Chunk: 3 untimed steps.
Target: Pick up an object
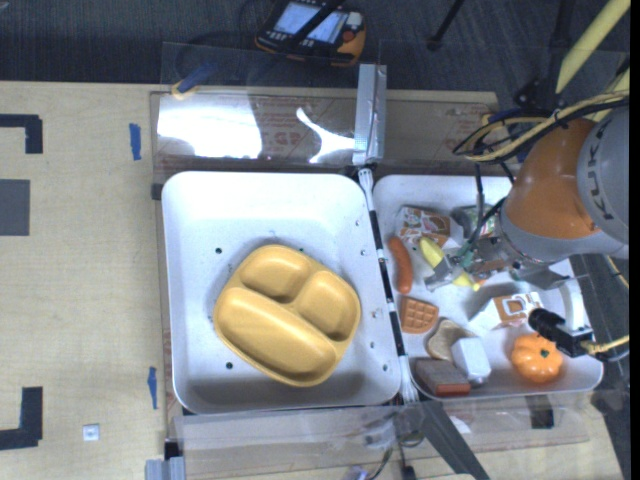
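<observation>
Clutter everywhere beneath me as my grey two-finger claw (462, 260) hangs low in the right white bin (585, 380), over the back half of its pile of toy food. Whether my fingers stand wide or narrow I cannot tell from this angle, and nothing shows between them. Just to the left of the claw lies a small yellow banana-shaped toy (431, 252), further left a red plastic sausage (401, 265), and below-left a square orange waffle piece (419, 315). Well below and to the right sits a round orange pumpkin toy (536, 359). My judgement: pick one target, likely the banana, centre over it, drop straight, and close squarely so neighbours don't get nudged. Far left, the big yellow three-section plastic tray (288, 312) in the left white bin (190, 228) stays out of play.
</observation>
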Available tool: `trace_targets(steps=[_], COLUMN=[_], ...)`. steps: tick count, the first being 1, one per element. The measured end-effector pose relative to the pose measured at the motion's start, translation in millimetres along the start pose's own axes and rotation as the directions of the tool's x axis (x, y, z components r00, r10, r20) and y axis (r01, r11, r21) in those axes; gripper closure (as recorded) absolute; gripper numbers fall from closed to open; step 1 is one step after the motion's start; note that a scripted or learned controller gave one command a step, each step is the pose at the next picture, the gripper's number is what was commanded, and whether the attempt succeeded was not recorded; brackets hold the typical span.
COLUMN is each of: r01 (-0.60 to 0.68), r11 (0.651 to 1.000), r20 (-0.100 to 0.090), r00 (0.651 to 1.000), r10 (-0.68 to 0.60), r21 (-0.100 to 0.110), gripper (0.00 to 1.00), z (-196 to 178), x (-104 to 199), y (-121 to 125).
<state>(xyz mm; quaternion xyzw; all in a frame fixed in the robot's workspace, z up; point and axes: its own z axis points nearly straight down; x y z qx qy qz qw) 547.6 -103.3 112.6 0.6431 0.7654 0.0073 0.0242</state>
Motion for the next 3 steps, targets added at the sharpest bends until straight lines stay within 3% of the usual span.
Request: trace_targets(steps=[1, 2, 3], r01=[0.15, 0.149, -0.335], r11=[0.988, 0.988, 0.941], r20=[-0.032, -0.028, -0.011], r00=[0.988, 0.989, 0.942], r10=[-0.149, -0.148, 0.336], r21=[0.034, 0.026, 0.049], gripper=[0.0, 1.0, 1.0], z=[27.4, 15.7, -69.3], x=[-3.1, -4.0, 10.6], y=[21.3, 23.7, 75.0])
